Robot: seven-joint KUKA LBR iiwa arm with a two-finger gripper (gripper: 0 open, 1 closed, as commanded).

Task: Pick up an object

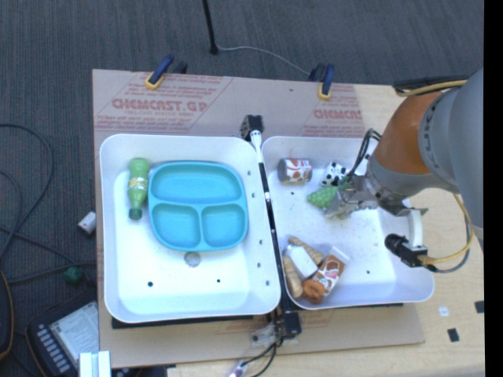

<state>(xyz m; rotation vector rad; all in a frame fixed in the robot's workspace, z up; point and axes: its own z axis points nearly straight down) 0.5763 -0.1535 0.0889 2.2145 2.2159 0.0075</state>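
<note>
I look down from the camera above the bench. My arm [436,144] comes in from the right side. It is grey with an orange band, and it hangs over the right bin [405,289]. My gripper [346,199] is low in that bin, close to its back edge and about halfway across. It is right at a green toy [321,198]. I cannot tell if my jaws are open or closed, because my wrist hides them. I cannot tell if I am touching the green toy.

Just behind the green toy is a small black and white toy [335,173]. Near the back left corner of the right bin lies a little can [295,170] on its side. Near the front left corner is a pile of play food [313,269]. It has something like a bread roll, an orange piece and a small packet, all touching each other.

The left bin [130,289] holds a blue tray [198,206] with three parts. The tray sits in the middle toward the back edge. A green bottle [137,187] lies beside the tray, near the left edge of that bin. A small grey round thing [192,258] sits just in front of the tray.

Both bins rest on a brown board [165,104]. Two clamps [160,71] hold the board at its back edge.
</note>
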